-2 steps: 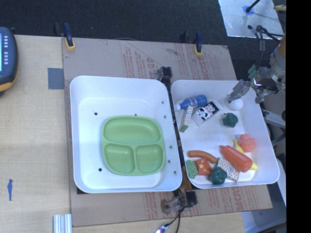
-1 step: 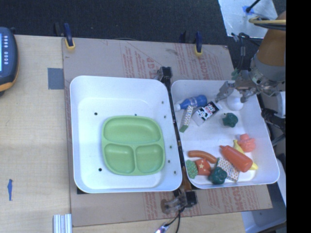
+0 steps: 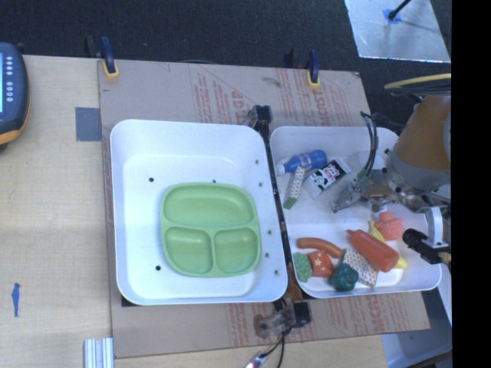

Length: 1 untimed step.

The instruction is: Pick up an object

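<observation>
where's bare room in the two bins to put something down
Left bin: bare white floor rings the green divided plate, widest along the far and left walls. Right bin: its near half is crowded with toys such as the orange carrot; the hand hangs over its middle.

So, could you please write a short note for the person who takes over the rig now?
Claw: low over the right bin, near its middle; whether it is open or shut cannot be told, and nothing is seen held in it.
Things: blue bottle and black-and-white box at the bin's far side; red sausage, orange carrot and dark green piece at the near side. The green divided plate lies in the left bin.
Done: no object lifted yet.
Left: grasp one object and lift it.
</observation>
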Each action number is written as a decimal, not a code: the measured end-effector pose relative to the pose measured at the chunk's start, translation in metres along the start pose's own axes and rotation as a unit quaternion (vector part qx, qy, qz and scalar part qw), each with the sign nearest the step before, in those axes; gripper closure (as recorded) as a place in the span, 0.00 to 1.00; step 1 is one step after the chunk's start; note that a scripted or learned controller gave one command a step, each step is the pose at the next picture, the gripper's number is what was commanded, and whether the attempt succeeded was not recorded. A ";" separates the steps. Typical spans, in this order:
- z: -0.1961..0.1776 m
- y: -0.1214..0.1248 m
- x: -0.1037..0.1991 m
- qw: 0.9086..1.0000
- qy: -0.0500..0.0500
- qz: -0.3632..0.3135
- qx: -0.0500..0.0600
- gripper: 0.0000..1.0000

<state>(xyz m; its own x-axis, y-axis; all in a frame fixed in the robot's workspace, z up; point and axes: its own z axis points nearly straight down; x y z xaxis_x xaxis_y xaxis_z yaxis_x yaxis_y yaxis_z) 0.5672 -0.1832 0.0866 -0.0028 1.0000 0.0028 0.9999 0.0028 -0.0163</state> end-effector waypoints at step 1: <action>-0.006 0.085 0.007 1.000 -0.001 -0.004 0.010 0.00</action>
<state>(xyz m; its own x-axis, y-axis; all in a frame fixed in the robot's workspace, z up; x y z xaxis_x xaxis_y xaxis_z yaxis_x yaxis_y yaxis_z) 0.6527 -0.1756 0.0915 -0.0116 0.9999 0.0011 0.9993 0.0116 -0.0357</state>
